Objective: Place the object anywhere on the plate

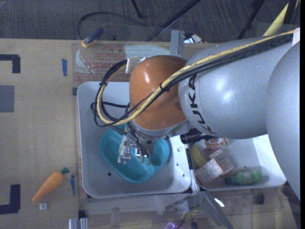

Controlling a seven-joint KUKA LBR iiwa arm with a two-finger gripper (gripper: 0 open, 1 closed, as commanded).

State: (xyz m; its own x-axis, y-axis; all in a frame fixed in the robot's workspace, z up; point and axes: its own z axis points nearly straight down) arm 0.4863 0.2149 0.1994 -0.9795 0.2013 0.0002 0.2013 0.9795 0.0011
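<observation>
A blue plate (pixel 116 162) lies in the left white bin (pixel 88 128), toward its front. My gripper (pixel 135 152) hangs directly over the plate's middle, under the orange wrist band. The arm's bulk covers much of the plate and the bin's right half. Whether anything sits between the fingers is hidden from this angle.
The right bin (pixel 267 168) holds a yellow banana-like piece (pixel 198 156), a small orange-and-white box (pixel 215 168) and a green object (pixel 244 177). A toy carrot (pixel 47 186) lies on the wooden bench to the left of the bins.
</observation>
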